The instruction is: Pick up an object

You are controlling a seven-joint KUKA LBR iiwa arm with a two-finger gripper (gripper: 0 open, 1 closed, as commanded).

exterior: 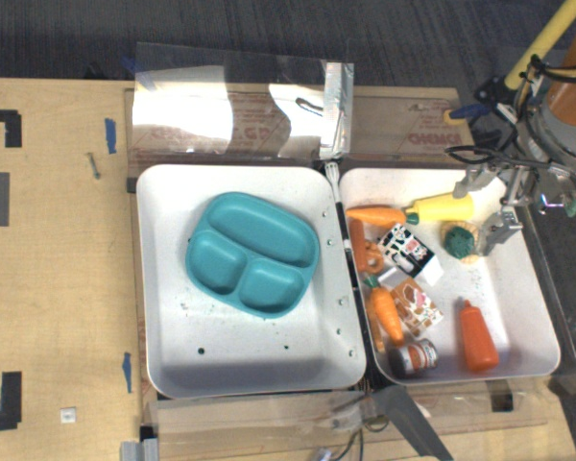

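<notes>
Two shallow white plastic bins are set side by side on the bench. The left bin (163, 344) is occupied by a large teal plastic tray with three compartments (252, 253), which lies flat near its middle. The right bin (533, 339) carries a clutter of smaller items: an orange-red plastic bottle (477, 338) toward the near right corner, a long yellow corn-like toy (442, 206) near the far wall, several orange carrot-shaped pieces (385, 316) along the left wall, a black-and-white patterned small box (405, 247), a small printed can (418, 355) at the near edge, and a small dark-green round object (458, 239).

The two-finger metal gripper (492, 221) is seen low over the far right part of the right bin, just beside the green round object and the yellow toy's end. How far its jaws are parted cannot be told, and nothing is seen held between them.

The green object is judged the likeliest target. For a sound grasp, the gripper should be centred over it, kept off the yellow toy, lowered fully, and closed before any lift.
</notes>
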